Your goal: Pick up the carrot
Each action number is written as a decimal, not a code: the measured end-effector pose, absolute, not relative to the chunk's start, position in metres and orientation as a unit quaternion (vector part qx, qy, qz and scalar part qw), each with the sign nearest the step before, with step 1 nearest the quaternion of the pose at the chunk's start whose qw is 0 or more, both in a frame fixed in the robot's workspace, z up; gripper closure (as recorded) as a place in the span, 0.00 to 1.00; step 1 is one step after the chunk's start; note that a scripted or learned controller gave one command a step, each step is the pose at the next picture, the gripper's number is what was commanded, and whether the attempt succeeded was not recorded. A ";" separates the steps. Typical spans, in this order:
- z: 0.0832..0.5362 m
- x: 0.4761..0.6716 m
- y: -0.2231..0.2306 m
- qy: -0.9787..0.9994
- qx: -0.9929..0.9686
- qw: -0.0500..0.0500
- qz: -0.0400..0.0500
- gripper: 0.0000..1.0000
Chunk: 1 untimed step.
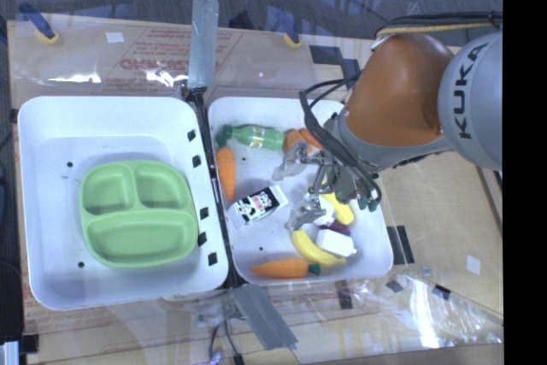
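Nearest the lens: carrot lying flat along the right bin's front wall, long axis left-right. A second carrot lies by the left wall. Hand hovers between them (open/closed: cannot tell), gripping nothing visible.

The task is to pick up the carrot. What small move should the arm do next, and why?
Probably shift the end effector toward the left wall of the right bin, over the upright carrot. It now hangs mid-bin near the banana, holding nothing visible. A second carrot lies by the front wall.
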State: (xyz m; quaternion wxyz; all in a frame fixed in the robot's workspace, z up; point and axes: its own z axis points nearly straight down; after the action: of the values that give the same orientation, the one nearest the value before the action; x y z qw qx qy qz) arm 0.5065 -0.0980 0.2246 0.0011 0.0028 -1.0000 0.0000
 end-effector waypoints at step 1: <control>0.191 0.550 -0.048 -0.965 -0.262 0.001 0.000 0.00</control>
State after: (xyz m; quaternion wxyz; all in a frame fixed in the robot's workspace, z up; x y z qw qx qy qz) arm 0.5501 -0.0482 0.1910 0.0005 -0.2616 -0.9652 -0.0002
